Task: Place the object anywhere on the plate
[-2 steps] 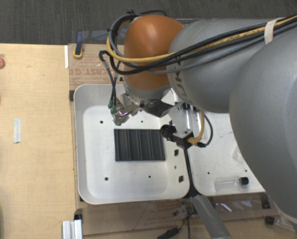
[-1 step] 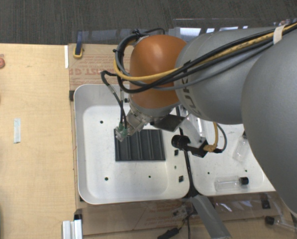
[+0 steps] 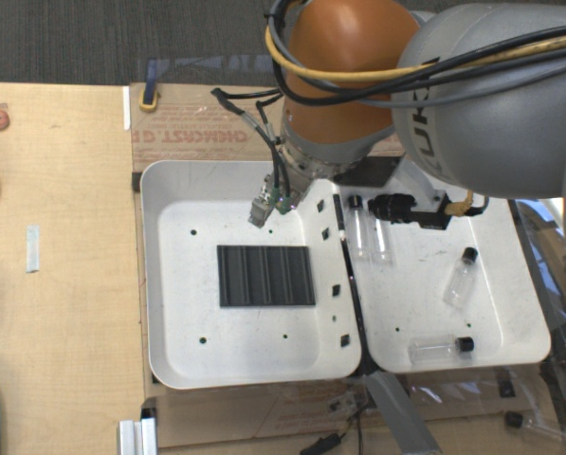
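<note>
I am hanging my gripper [image 3: 266, 207] over the left shallow white plastic bin [image 3: 169, 282], at about twelve o'clock from the dark grey ribbed rectangular plate [image 3: 265, 275] lying flat near that bin's middle. Whether the gripper is open or closed I cannot tell; its tip is small and partly hidden under my wrist, and I see nothing clearly held there.

The objects I could be meant to carry, clear plastic vials with black caps, are lying in the right shallow white bin [image 3: 510, 339]: a pair [image 3: 366, 230] close to the divider at about ten o'clock in that bin, one [image 3: 460, 278] toward three o'clock, and one [image 3: 441, 348] at six o'clock by the front wall.

I am judging this as the carry-or-approach step, with nothing on the plate yet. Next, if I am holding a vial, I am needing a short move toward six o'clock and down; otherwise, a trip to the right bin.
</note>
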Robot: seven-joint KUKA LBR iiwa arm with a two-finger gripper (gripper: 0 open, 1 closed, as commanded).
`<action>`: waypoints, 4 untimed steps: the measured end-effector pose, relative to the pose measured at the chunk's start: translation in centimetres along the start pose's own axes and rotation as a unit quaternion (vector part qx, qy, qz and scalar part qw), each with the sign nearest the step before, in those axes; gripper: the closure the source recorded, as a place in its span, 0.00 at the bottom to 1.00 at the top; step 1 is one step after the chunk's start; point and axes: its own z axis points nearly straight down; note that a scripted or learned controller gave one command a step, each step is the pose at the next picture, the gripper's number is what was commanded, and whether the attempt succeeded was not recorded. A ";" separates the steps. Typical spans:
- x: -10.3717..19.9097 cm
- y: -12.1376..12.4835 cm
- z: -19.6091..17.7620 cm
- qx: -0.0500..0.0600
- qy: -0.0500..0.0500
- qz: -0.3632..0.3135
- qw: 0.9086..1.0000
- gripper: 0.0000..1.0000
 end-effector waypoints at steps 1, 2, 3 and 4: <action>3.0 2.9 -5.9 0.001 0.000 0.182 0.983 1.00; 1.6 3.4 0.3 0.003 0.000 0.378 0.926 1.00; 1.6 3.4 0.3 0.003 0.000 0.378 0.926 0.00; 1.5 3.3 -0.4 0.005 -0.001 0.379 0.926 1.00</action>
